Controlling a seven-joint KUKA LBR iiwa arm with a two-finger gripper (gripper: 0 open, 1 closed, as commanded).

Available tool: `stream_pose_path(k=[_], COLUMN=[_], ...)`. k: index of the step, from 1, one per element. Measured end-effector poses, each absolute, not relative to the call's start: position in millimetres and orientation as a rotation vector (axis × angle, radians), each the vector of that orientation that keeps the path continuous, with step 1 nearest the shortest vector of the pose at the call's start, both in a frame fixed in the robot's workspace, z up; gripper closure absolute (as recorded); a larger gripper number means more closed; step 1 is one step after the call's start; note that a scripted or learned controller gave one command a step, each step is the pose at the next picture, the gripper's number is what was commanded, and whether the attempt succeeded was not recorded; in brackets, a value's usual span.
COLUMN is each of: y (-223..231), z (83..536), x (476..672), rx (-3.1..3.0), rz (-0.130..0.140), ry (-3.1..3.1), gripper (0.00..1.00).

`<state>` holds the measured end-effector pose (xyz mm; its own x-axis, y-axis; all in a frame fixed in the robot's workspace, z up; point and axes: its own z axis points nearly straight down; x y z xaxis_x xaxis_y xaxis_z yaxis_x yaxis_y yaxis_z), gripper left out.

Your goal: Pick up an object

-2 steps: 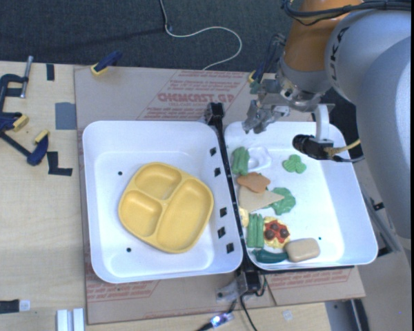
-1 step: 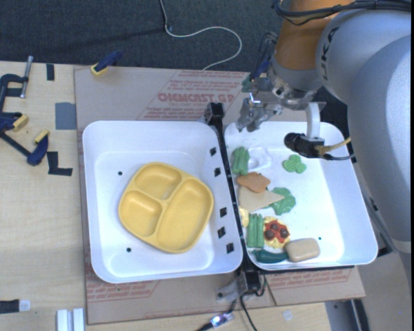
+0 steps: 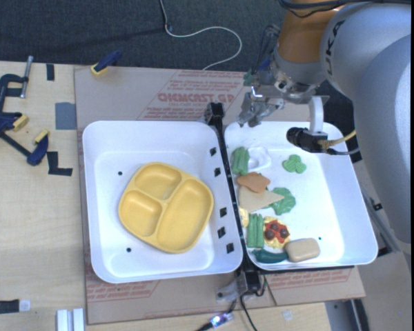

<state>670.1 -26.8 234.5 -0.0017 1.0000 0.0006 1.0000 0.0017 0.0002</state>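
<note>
The right bin (image 3: 331,185) holds several toy foods: a green bean pod (image 3: 240,161), a small green broccoli piece (image 3: 294,163), an orange-brown piece (image 3: 252,182), a tan slice (image 3: 261,198), a green leafy piece (image 3: 284,200), a green cucumber (image 3: 254,229), a red-topped pizza piece (image 3: 276,232) and a tan bun (image 3: 303,249). My gripper (image 3: 252,118) hangs over the far left corner of this bin, above and beyond the bean pod. Nothing shows in its grasp.
The left bin (image 3: 103,185) holds a yellow divided plate (image 3: 167,207). Black clips (image 3: 221,178) run along the seam between the bins. Blue and black clamps (image 3: 14,126) lie on the bench at the left. A white cable (image 3: 193,33) loops behind the bins.
</note>
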Motion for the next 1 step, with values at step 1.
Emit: stream_pose_path(k=[1], y=[-28.9], z=[213.7], x=[665.3], rx=[-2.22], rz=[0.005], ry=[-2.222], gripper=[1.0])
